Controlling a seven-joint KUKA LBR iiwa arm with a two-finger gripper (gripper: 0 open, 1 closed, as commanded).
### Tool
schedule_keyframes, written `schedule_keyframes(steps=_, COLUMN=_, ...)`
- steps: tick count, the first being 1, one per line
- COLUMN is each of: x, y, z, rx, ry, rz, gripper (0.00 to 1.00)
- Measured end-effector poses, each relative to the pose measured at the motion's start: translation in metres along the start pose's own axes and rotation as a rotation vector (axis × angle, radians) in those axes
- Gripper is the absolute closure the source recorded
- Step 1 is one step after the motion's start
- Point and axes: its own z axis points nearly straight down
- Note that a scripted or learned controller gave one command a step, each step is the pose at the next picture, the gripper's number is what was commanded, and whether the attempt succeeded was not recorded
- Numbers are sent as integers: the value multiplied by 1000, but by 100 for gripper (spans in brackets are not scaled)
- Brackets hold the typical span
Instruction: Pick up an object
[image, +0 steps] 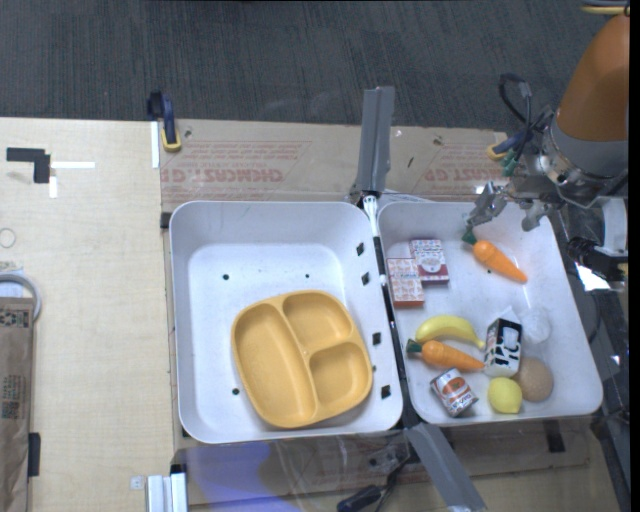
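the right bin (560, 300), beside the tray (300, 358), holds a carrot (497, 260) just below the hand (507, 205), whose grip i cannot tell; it may roll off and be missed.

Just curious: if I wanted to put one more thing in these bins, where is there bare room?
Left bin: bare floor behind the yellow tray. Right bin: a small middle patch between the boxes and upper carrot. Its front is crowded.
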Motion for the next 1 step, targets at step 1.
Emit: schedule_keyframes(steps=1, x=-12, y=36, z=133, rx=-4, ry=-1, rz=-130, gripper=0)
